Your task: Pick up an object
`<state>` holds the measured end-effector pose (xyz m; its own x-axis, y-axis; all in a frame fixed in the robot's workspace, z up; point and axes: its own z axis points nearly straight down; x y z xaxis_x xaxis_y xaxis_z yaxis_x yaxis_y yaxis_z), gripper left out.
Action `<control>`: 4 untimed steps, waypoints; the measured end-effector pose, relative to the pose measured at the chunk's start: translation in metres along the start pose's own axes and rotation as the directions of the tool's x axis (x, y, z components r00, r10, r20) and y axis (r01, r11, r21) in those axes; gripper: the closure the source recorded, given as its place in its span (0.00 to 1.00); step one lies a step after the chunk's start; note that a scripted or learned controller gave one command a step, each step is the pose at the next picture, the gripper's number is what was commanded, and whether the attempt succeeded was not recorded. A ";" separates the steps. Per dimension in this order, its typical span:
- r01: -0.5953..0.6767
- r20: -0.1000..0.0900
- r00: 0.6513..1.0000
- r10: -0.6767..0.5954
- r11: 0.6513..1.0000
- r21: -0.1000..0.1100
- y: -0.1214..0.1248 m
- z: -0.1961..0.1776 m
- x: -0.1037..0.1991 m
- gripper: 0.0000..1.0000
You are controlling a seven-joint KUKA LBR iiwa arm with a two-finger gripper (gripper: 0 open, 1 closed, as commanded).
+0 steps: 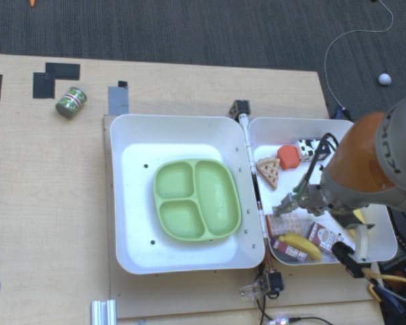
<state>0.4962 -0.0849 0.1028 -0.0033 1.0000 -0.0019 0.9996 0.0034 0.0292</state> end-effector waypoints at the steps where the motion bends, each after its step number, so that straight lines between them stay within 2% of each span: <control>1: -0.002 -0.001 1.000 0.002 1.000 0.007 -0.003 0.012 0.002 0.00; 2: 0.002 -0.002 1.000 -0.002 1.000 0.000 0.000 0.000 0.002 1.00; 3: 0.001 -0.002 1.000 -0.001 1.000 0.000 0.000 0.000 0.002 0.00; 4: 0.006 -0.003 1.000 -0.006 1.000 -0.001 0.001 -0.010 0.003 1.00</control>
<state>0.4973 -0.0815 0.1125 -0.0090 1.0000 0.0011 0.9995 0.0089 0.0301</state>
